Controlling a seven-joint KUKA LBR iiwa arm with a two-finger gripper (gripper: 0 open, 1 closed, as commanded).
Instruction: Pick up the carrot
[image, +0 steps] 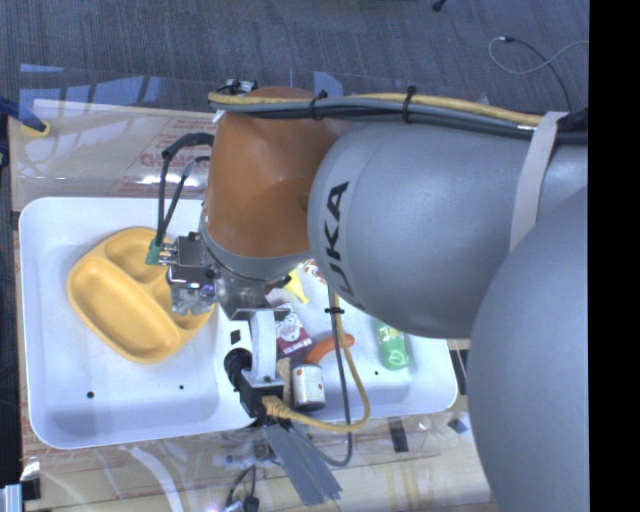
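Partly hidden by the arm (400, 200), the carrot (330, 349) lies beside a green bottle (393, 347); gripper state unclear.

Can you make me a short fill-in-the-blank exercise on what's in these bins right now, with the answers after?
1. The big dish lying in the left bin is coloured ____.
2. The arm wears a band of ____ above its wrist.
3. The carrot lies to the ____ of the green object in the camera view.

Missing words: yellow; orange; left
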